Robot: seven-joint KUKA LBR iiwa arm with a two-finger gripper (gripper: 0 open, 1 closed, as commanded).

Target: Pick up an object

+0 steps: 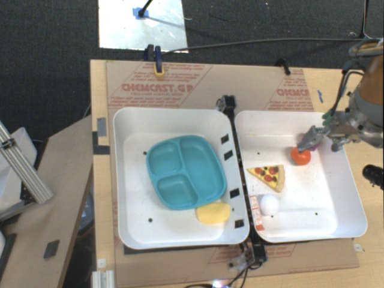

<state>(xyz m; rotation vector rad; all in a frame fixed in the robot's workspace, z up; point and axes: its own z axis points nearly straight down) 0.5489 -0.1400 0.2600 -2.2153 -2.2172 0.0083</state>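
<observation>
Pale wooden bench under a sheet of brown printed protective paper, dark speckled floor behind, a shiny square metal plate lying on that floor at the top. Blue and yellow clamp on the bench's far edge. Ribbed aluminium rail at the left edge.

Two shallow white bins side by side, touching along a black-clipped seam. Left white bin: teal three-compartment plastic plate near the middle, soft yellow rounded lump just beside the plate's near-right corner, touching or slightly overlapping its rim. Right white bin: toy pizza slice with red dots near the left wall, small white ball just in front of it, small red-orange round object toward the far right part.

Grey two-finger gripper reaching in from the right, low over the right bin, tips just above and beside the red-orange object, apparently touching its top. Spread of the gripper impossible to tell from this angle; no object seen clearly held.
</observation>
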